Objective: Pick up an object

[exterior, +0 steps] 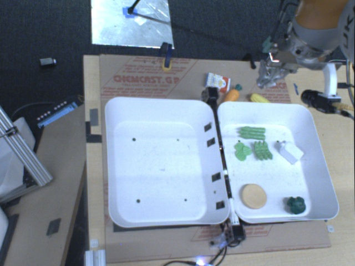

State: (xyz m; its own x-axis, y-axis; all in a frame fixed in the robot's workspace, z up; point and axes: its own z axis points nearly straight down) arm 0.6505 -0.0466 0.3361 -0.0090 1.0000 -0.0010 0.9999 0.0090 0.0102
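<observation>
My gripper (270, 81) hangs above the bench just beyond the far rim of the right bin (319, 148), with nothing seen between its fingers. In that bin lie a green bean pod (252, 132), a small green leaf piece (241, 151), a ridged green piece (262, 150), a white block (289, 152), a round tan disc (254, 196) and a dark green lump (296, 205). All of them sit below and nearer than the gripper.
The left bin (161, 159) adjoins the right one along a hinge strip. Outside the bins, near the far rim, lie a small carton (217, 81), an orange carrot (231, 95) and a yellow banana (259, 98). A shiny metal sheet (132, 15) lies at the back.
</observation>
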